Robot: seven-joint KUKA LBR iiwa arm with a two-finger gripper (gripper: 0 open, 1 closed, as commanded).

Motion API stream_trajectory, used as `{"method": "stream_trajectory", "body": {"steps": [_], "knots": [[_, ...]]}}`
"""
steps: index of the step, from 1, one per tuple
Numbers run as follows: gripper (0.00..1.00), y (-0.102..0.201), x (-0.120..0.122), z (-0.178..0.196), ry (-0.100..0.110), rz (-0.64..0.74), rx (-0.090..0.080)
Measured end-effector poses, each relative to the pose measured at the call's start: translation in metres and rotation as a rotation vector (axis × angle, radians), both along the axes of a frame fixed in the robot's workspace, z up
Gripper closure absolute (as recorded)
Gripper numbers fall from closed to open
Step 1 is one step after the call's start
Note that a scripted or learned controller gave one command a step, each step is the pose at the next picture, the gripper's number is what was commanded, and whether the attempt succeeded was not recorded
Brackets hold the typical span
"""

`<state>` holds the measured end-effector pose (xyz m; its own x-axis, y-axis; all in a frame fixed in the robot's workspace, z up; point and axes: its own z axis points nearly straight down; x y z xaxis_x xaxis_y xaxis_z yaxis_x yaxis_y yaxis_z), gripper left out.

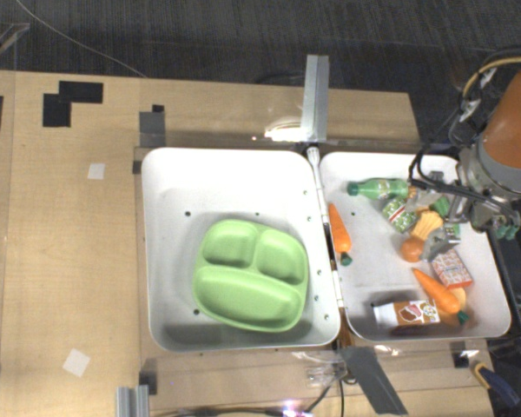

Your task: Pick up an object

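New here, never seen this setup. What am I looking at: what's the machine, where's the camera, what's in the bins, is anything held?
One fixed camera looks down at a slant on a bench with two shallow white bins. The left bin holds a green divided tray. The right bin holds toy groceries: a green bottle, a carrot by the divider, an orange ball, another carrot and a small brown carton. The grey and orange robot arm reaches in from the right; its gripper hangs over the clutter. Whether it grips anything can't be told.

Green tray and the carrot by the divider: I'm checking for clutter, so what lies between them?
In the camera view, bare white bin floor, then the divider wall, separates the green tray from the carrot.
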<state>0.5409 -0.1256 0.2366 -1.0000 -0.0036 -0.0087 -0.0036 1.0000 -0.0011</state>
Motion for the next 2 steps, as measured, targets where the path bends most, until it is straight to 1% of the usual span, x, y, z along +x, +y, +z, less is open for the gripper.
{"method": "stream_trajectory", "body": {"steps": [1, 2], "knots": [[0.0, -0.023, 0.016, -0.138, -0.006, 0.004, -0.002], [0.0, -0.002, -0.015, -0.146, -0.011, -0.031, -0.002]]}}
